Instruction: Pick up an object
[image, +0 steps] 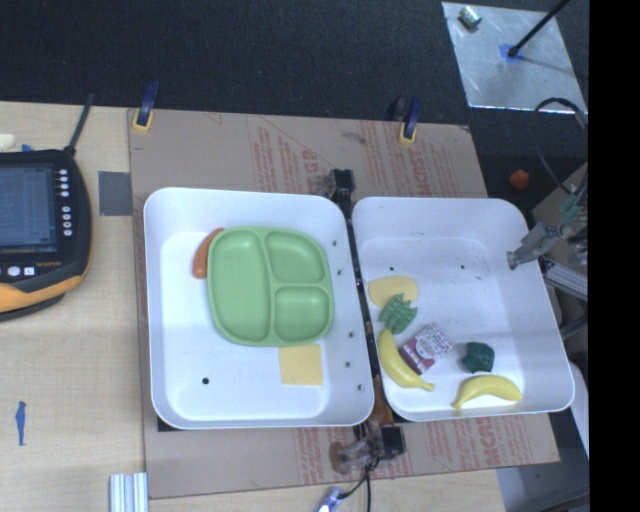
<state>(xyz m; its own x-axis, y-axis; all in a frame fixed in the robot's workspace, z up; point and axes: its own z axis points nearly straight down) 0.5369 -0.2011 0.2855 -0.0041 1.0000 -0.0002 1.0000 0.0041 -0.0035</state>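
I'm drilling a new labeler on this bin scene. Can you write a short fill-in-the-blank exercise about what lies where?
1. The green divided plate lies in the ____ bin.
2. The flat square just below the plate is ____ in colour.
3. The right bin holds ____ bananas.
4. The tool sits at the right bin's ____ edge.

Missing words: left; yellow; two; right

wooden bench (60, 380), dark floor (250, 50), cardboard sheet (300, 150)
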